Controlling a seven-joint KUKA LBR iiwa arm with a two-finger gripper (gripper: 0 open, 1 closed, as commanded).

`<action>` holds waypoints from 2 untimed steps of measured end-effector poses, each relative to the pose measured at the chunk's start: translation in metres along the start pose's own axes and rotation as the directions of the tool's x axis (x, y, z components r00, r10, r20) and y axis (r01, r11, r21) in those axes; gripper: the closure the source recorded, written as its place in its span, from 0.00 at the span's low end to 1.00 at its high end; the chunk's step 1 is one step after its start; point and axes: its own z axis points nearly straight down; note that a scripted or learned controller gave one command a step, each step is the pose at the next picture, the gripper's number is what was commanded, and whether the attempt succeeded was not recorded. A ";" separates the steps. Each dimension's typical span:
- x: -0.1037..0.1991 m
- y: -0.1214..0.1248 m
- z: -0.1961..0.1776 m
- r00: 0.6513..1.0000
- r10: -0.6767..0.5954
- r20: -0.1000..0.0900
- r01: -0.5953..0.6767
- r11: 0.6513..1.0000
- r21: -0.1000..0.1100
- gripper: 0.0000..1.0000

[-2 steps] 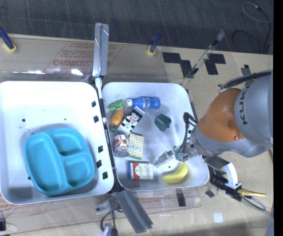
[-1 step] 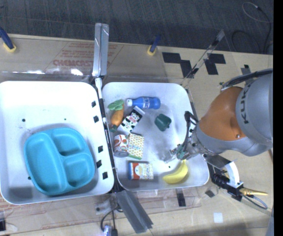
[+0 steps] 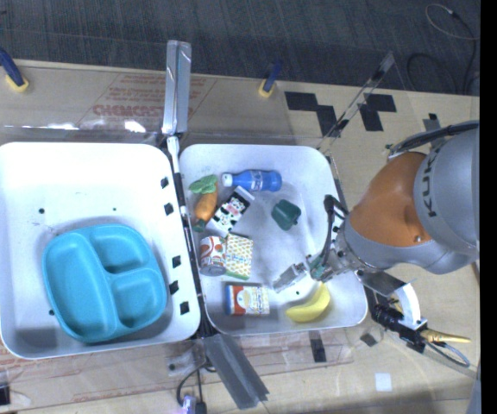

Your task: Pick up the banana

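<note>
Gripper over the right bin's near corner
I see the banana (image 3: 311, 305) just beside my gripper (image 3: 293, 276), not between its fingers; how far they're spread I can't tell.

A yellow banana (image 3: 310, 305) is seen in the white right bin (image 3: 317, 164). Beside it are a blue bottle (image 3: 252, 180), a dark green cup (image 3: 286, 213), an orange carrot (image 3: 205, 206) and a black-and-white spotted box (image 3: 229, 211). A light blue tray (image 3: 103, 280) is also shown.

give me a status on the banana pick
Two-finger gripper low in right white bin, just left of curved yellow banana. Banana on bin floor, not held. Small red-and-white carton lies close left.
</note>
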 end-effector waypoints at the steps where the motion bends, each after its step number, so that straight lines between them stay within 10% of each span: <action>1: 0.001 0.000 0.007 1.000 -0.027 0.004 0.027 1.000 -0.004 0.00; 2: 0.001 0.000 0.007 0.998 -0.065 0.004 0.065 0.998 -0.004 0.00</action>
